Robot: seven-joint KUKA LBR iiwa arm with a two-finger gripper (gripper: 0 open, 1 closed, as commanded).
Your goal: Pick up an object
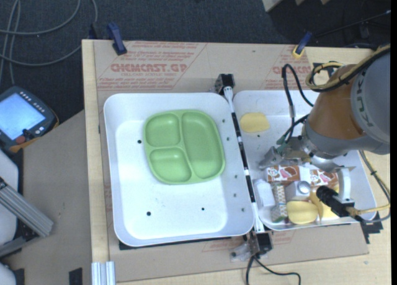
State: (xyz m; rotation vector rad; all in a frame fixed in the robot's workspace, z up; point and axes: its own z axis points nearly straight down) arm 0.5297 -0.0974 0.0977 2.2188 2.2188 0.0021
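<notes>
White bins: two, side by side on one bench (pixel 155 61) — the left bin (pixel 124 166) and the right bin (pixel 273 101). Left bin holds one green divided plate (pixel 184 146) with three compartments; right bin holds one pale yellow round piece (pixel 254 122), one yellow rounded object (pixel 302 212), one brown printed packet (pixel 291 173), plus a cluttered heap near the arm that cannot be counted item by item. Bench fittings: two blue clamps, one at the back left (pixel 115 38) and one at the back right (pixel 302 43); robot arms: one (pixel 347 113)
</notes>
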